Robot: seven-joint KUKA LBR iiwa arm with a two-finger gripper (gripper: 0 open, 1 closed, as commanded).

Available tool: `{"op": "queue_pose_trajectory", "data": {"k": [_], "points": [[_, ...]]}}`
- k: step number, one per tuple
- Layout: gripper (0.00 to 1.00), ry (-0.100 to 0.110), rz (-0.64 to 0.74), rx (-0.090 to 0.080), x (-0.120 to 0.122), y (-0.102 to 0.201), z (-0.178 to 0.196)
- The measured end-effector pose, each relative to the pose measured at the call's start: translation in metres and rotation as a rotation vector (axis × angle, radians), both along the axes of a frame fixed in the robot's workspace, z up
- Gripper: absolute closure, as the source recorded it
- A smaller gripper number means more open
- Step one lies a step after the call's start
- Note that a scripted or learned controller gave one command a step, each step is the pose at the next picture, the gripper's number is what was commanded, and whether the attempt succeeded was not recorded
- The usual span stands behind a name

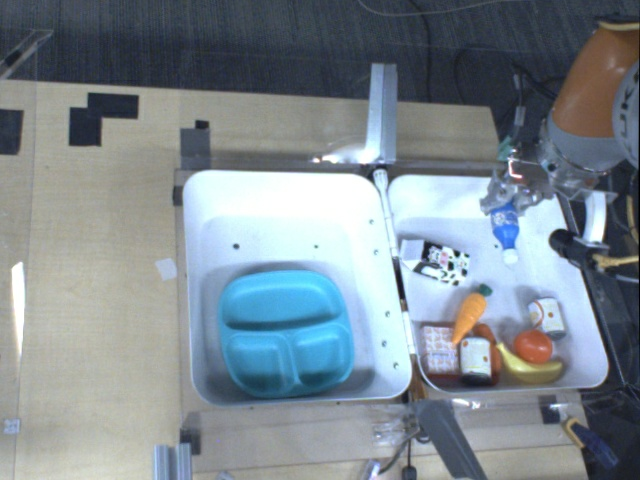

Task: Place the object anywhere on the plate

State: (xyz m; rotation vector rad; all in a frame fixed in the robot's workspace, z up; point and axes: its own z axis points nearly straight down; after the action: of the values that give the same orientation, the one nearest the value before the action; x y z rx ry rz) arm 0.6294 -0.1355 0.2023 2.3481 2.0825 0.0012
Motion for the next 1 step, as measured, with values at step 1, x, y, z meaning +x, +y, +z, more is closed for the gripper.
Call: {"op": "queue_pose_trajectory", "data": {"k": [1], "points": [[1.0,-0.02,0.085,-0.002,-0.039,0.0293,-0.0752]]}}
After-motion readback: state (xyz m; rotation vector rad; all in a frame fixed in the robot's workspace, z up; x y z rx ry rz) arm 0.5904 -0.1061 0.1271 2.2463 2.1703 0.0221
